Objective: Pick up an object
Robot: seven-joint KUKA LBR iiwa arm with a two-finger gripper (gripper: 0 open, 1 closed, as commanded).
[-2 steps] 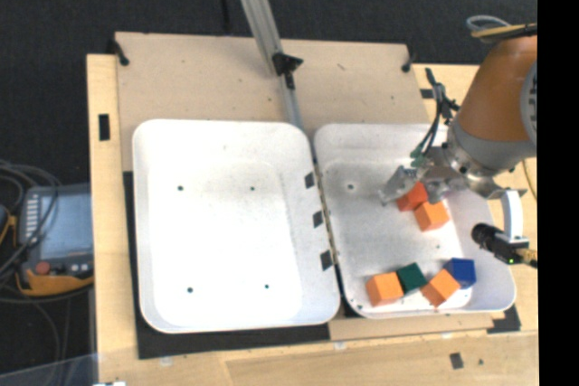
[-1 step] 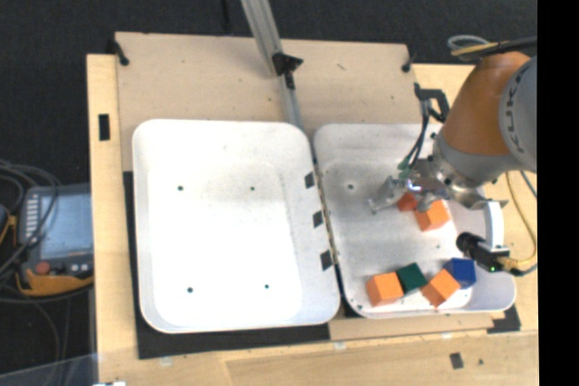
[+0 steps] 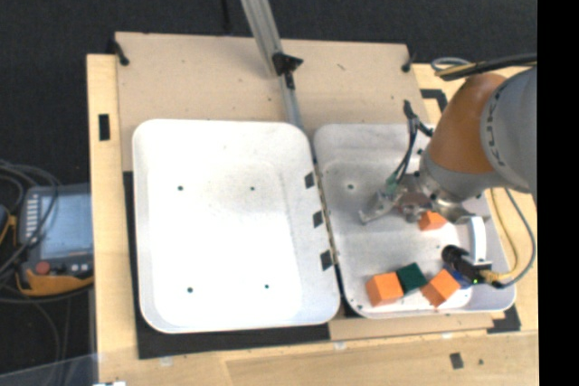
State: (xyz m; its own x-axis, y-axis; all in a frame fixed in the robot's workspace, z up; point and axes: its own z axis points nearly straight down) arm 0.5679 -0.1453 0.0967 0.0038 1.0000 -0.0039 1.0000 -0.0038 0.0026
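At the far left, just off the left edge of the worktop (image 3: 103, 221), a control pendant (image 3: 56, 235) with a screen lies among dark cables. The left bin (image 3: 226, 221) takes the left half of the worktop. A metal rail (image 3: 258, 4) runs at a slant across the rear edge and ends near the place where the two bins meet. The right bin (image 3: 357, 154) sits on the right half, close against the left bin.

Near the middle of the right bin the tool (image 3: 375, 211) is low over the bin floor. I cannot tell if it is open or closed. Toward the front right corner of the worktop, three blocks lie in a row inside this bin: the first orange block (image 3: 384, 287), the green block (image 3: 412, 276) touching it, and the second orange block (image 3: 441, 287) just beside the green one. The third orange block (image 3: 432, 220) lies further back, just beside the tool on its right. The arm (image 3: 475, 136) comes in over the right edge.
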